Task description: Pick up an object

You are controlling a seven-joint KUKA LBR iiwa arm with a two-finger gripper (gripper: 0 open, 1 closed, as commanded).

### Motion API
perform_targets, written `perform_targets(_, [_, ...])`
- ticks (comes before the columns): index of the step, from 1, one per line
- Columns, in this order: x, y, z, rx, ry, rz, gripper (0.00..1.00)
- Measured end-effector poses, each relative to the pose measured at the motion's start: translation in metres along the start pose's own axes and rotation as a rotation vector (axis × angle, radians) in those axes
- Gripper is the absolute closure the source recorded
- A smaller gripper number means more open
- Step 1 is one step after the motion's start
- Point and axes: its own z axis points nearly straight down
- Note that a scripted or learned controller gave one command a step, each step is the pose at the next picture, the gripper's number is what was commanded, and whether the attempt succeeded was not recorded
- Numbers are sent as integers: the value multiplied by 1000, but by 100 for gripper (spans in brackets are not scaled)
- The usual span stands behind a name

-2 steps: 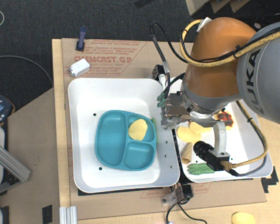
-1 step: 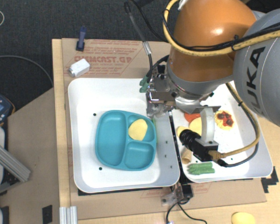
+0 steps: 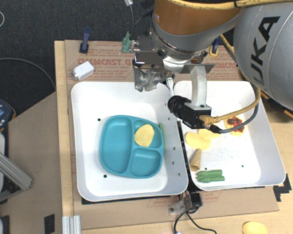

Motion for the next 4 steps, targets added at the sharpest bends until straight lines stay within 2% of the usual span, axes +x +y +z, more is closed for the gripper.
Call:
perform_targets(1, [-72, -39, 98, 25, -9, 14, 100])
perform_targets(2, [-48, -34, -58, -6, 2, 3, 100])
perform_targets(3, [-49, -34, -59, 9, -5, 4, 100])
perform_targets(4, [-70, 30, 51, 21, -9, 12, 100])
